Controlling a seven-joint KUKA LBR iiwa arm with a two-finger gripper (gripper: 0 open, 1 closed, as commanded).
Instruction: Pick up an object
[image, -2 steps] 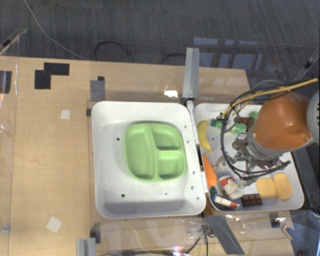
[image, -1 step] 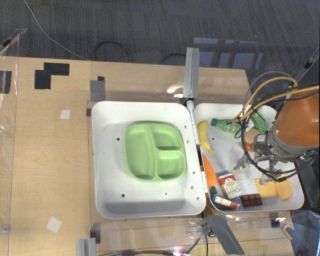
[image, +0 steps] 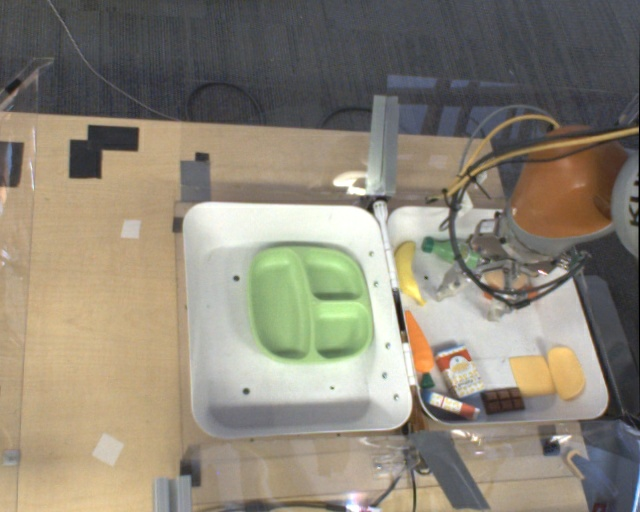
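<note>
- Camera view is looking down on the worktop (image: 90, 300), which is carrying two white bins side by side so things can be sorted between them.
- Left bin (image: 215, 400) is holding a green divided plate (image: 308, 303).
- Right bin (image: 590, 330) is keeping the loose pickable things: banana (image: 406, 272), carrot (image: 420, 345), yellow sponge blocks (image: 550, 373), small carton (image: 460, 372), chocolate bar (image: 502, 401), green item (image: 437, 246).
- Arm (image: 556, 195) is hanging over the right bin's upper part, likely lining up a grab.
- Claw (image: 500, 285) is sitting under cables; I cannot tell how it is set.
</note>
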